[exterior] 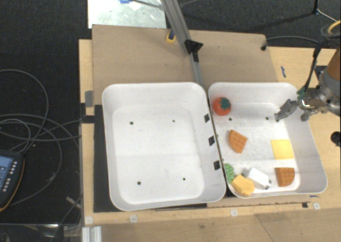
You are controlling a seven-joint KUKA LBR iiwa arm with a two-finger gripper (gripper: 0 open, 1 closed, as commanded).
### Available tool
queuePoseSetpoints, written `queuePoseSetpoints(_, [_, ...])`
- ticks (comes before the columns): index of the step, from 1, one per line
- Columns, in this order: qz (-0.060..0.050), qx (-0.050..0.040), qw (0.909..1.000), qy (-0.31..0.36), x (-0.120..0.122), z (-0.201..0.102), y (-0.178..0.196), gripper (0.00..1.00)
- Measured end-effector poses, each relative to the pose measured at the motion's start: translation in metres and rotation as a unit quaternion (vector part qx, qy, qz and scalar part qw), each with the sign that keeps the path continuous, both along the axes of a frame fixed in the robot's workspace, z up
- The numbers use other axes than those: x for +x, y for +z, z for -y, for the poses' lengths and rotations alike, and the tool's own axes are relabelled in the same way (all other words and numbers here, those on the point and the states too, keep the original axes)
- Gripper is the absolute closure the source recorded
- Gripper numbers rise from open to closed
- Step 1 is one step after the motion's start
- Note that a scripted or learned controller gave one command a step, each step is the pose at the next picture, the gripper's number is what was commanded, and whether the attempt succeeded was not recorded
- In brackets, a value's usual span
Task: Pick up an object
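The right bin [317,156] holds several small items: a red ball with a green top [221,105], an orange wedge [237,141], a flat yellow square [282,148], an orange waffle-like square [284,176], a white block [258,177], a yellow chunk [243,185] and a small green piece [228,170]. My gripper [293,112] hovers over the bin's far right part, beside its right rim. Its fingers stand open with nothing between them. It is above and to the right of the yellow square, apart from every item.
The left bin [109,145] sits beside the right one, their rims meeting at the middle. A grey metal pole [176,11] slants across the bench's back. Cables and a handheld pendant [8,169] lie on the dark floor at left.
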State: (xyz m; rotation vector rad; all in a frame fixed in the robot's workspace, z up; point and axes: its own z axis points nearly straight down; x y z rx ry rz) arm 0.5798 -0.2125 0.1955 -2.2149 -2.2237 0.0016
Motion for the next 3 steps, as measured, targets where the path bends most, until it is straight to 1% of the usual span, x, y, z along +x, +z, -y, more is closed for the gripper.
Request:
queuePoseSetpoints(1, [0.002, -0.0010, 1.0000, 0.001, 0.001, 0.000, 0.003, 0.00])
queuePoseSetpoints(2, [0.000, -0.0005, 1.0000, 0.001, 0.009, -0.003, -0.042, 0.00])
queuePoseSetpoints(3, [0.000, 0.0000, 1.0000, 0.001, 0.013, -0.013, -0.093, 0.00])
